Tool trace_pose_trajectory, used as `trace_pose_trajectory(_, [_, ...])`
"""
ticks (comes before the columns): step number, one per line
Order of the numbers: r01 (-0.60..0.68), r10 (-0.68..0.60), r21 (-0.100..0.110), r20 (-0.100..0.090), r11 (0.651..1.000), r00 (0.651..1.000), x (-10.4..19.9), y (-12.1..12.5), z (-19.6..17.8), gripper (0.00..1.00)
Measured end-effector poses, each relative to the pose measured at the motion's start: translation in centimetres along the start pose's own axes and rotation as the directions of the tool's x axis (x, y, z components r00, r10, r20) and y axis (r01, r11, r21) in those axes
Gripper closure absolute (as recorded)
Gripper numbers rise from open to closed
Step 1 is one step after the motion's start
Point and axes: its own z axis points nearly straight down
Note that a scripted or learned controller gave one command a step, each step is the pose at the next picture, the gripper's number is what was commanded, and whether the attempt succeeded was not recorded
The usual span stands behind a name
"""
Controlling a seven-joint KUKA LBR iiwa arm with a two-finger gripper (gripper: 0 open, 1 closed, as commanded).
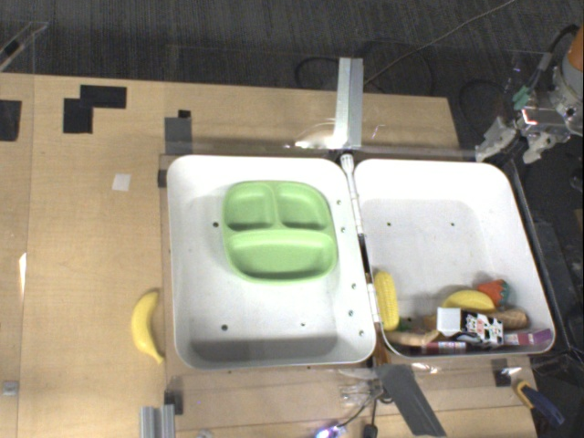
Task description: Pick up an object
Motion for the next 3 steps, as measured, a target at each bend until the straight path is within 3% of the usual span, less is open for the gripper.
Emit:
trace_pose_trajectory(1, [-0.018, 0.018, 0.003, -0.001, 1.000, 1.000, 4.4, 1.4, 14.4, 0.00])
trace_pose_trajectory(2, [-0.096, 0.096, -0.003, 0.001, 0.995, 0.995, 1.8, -5.0, 18.4, 0.00])
trace_pose_trajectory(3, [-0.125, 0.125, -0.001, -0.001, 0.992, 0.992, 3.9, 1.5, 18.4, 0.00])
